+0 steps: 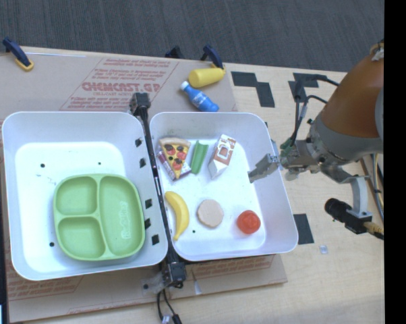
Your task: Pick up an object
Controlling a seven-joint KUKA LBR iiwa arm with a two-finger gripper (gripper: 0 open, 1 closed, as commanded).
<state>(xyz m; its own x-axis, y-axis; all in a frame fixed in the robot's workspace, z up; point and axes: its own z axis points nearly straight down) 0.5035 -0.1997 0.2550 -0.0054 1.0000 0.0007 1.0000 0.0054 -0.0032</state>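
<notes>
The right bin (pixel 274 201) holds a pizza slice (pixel 175 156), a green stick-shaped piece (pixel 199 156), a small white and red carton (pixel 222 155), a banana (pixel 178 212), a round tan bun (pixel 210 213) and a red tomato (pixel 249 221). My gripper (pixel 262 169) hangs over the bin's right side, to the right of the carton and above the tomato in the image. It touches none of the objects and nothing shows in its grasp. The grey arm with its orange band (pixel 355 100) reaches in from the right.
The left bin (pixel 27 140) holds a green divided tray (pixel 98 216). Behind the bins, a yellow bottle (pixel 206 77) and a blue bottle (pixel 200 98) lie on the cardboard. Clamps and cables sit around the bins' edges.
</notes>
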